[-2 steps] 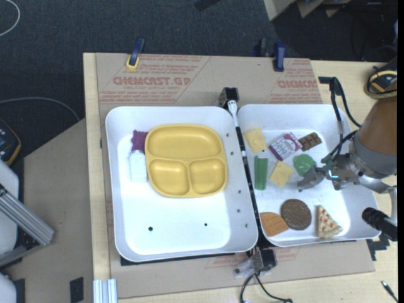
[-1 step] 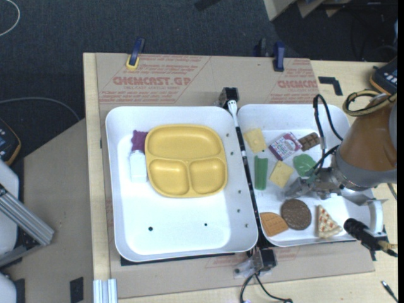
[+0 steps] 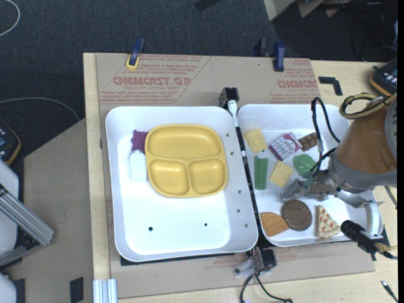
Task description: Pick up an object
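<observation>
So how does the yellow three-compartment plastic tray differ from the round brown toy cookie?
The yellow three-compartment plastic tray lies in the left bin; the round brown toy cookie lies in the right bin. The tray is far larger and a rounded rectangle; the cookie is a small disc. Both lie flat.

A single fixed camera is looking down at a slant from above the counter [image 3: 189, 74], taking in both white bins [image 3: 120, 188] side by side at moderate distance, with dark floor showing beyond; the arm [image 3: 369, 150] is reaching in from the right.
</observation>
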